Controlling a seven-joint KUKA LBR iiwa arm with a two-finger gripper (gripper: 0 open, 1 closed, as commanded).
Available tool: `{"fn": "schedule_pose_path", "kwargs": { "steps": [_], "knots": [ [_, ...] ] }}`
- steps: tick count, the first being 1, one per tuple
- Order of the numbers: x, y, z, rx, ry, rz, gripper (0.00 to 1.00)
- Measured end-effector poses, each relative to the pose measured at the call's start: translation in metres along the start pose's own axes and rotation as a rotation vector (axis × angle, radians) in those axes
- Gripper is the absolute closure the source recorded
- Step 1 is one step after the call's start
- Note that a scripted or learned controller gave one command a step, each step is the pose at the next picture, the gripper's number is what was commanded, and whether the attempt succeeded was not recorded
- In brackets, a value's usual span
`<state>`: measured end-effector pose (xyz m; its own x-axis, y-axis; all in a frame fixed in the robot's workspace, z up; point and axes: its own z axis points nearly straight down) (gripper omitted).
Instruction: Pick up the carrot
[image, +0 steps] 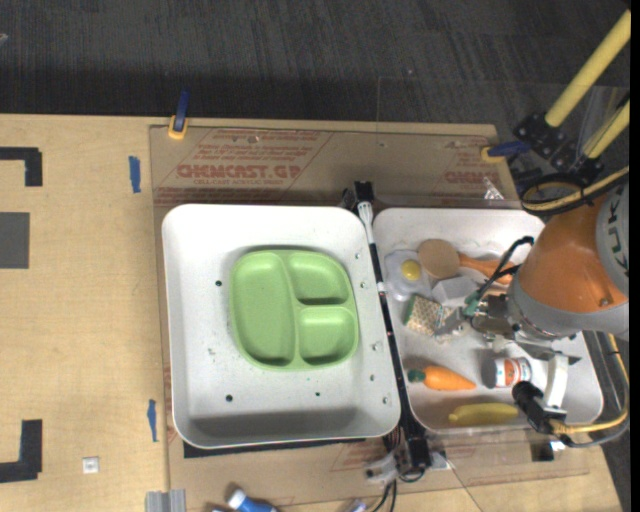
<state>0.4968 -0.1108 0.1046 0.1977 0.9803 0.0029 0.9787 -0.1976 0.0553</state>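
The carrot lies in the right bin (not lifted yet); the gripper seems above it, its grip I cannot tell.

A divided plate lay in the left bin. The carrot lay in the right bin, behind a banana.

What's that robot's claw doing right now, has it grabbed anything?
Gripper: low in the right bin, among the clutter; open or shut cannot be told. The carrot lies apart from it, nearer the bin's front.
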Motion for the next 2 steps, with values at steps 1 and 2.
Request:
{"fn": "schedule_pose_path", "kwargs": {
  "steps": [1,2],
  "knots": [
    [0.0087,-0.0176,0.0148,0.045,-0.005,-0.16,0.0],
    [0.0106,-0.0189,0.0145,0.049,0.003,-0.424,0.0]
  ]
}}
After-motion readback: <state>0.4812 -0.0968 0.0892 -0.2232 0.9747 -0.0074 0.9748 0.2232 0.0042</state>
